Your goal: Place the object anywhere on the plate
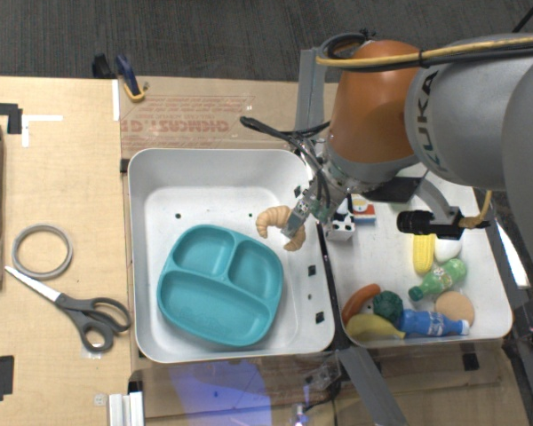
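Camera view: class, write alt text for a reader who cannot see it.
The arm's tool hangs over the left bin beside a croissant, just above-right of a teal plate. The right bin holds toy foods, and scissors and tape lie on the bench.

I work in a robotics lab, not a kitchen. My two shallow white plastic bins [142,264] sit side by side on a pale wooden bench [62,167] fitted with black corner brackets [2,116]. Near its left edge lie grey-handled steel scissors [75,309] and a grey roll of tape [42,249]. A flattened brown cardboard sheet [204,118] lies at the back edge, over dark grey carpet [204,16]. The food in the right bin is small toy plastic [422,251].
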`<action>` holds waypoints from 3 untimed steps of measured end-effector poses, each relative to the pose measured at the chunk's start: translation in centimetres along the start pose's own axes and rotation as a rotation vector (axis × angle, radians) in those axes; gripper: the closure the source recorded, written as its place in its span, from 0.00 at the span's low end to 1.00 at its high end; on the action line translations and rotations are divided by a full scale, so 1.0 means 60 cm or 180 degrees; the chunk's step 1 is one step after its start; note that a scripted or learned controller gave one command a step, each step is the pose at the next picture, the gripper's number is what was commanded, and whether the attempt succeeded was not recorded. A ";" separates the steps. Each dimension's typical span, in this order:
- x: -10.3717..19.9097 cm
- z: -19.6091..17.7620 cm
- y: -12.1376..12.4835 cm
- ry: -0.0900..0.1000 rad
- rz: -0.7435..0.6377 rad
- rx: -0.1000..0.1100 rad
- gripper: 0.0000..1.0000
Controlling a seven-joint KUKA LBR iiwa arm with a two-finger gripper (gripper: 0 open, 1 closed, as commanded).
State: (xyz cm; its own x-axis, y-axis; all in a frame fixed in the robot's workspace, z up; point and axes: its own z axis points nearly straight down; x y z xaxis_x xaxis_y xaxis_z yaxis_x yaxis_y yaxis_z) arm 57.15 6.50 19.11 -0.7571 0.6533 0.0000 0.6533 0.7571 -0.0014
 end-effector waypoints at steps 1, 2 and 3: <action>0.000 0.000 0.000 0.0000 0.0001 -0.0001 0.00; 0.121 -0.067 -0.020 0.0002 0.0740 0.0001 0.00; 0.065 -0.342 -0.018 -0.0007 0.0115 -0.0002 0.00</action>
State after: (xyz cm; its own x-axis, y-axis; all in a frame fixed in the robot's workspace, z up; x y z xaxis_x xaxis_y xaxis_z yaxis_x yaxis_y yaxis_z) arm 53.49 8.23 39.64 -0.7331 0.6801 -0.0022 0.6801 0.7331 -0.0007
